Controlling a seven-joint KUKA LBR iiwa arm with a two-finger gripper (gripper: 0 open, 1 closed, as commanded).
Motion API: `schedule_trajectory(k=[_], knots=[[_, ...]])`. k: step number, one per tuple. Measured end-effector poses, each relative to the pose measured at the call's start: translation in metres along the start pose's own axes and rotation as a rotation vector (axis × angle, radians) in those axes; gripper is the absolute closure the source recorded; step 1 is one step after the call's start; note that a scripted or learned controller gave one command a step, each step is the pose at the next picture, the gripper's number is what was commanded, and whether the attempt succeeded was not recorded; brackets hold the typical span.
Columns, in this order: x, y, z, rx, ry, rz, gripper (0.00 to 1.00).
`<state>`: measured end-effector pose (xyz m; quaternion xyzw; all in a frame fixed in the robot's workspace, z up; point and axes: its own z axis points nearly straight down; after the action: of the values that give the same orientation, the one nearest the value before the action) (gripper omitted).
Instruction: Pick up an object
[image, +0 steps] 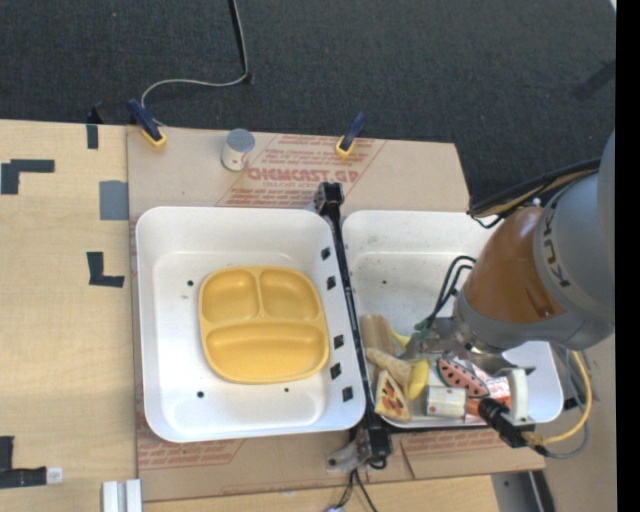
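The gripper sits low among crowded small objects at the right bin's near edge; its grip cannot be told. A yellow divided plate lies in the left bin. The cardboard sheet reads "CHEMCAST".

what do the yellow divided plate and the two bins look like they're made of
The yellow plate looks like molded plastic, satin finish: uniform color, soft rounded dividers. The left bin and right bin look like thin formed white plastic, slightly glossy, with rounded corners, though that is not certain.
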<state>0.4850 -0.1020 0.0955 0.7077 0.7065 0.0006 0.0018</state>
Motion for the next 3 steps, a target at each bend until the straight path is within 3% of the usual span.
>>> schedule_trajectory(k=[1, 3], knots=[[0.128, 0.0, -0.089, 0.005, 0.003, -0.005, 1.0], [0.149, -0.001, -0.131, 0.004, 0.002, -0.003, 1.0]])
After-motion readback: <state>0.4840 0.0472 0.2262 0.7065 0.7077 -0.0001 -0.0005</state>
